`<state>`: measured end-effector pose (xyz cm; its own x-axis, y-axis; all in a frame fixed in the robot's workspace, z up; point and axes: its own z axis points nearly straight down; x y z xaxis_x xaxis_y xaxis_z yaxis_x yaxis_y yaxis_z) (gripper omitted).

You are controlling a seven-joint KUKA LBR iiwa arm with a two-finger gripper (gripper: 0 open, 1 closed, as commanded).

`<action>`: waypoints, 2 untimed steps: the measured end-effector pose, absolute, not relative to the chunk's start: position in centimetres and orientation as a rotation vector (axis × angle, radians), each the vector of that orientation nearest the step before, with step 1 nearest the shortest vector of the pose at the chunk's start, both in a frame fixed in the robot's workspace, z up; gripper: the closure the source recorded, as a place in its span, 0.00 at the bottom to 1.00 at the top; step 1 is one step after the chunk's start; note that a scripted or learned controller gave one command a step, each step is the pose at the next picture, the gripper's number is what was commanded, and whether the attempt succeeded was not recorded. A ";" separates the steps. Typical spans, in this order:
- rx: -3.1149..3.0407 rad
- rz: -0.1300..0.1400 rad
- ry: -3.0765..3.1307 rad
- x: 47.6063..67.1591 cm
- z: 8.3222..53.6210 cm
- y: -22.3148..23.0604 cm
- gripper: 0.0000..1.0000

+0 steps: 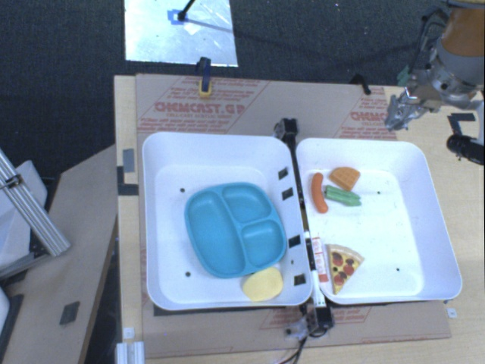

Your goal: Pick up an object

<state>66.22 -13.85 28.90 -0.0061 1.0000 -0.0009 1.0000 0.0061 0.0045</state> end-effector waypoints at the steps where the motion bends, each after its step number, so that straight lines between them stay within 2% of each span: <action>1: 2.213 0.001 2.230 64.5 28.0 -9.6 1.00; 2: 2.211 0.003 2.230 64.4 27.0 -5.1 1.00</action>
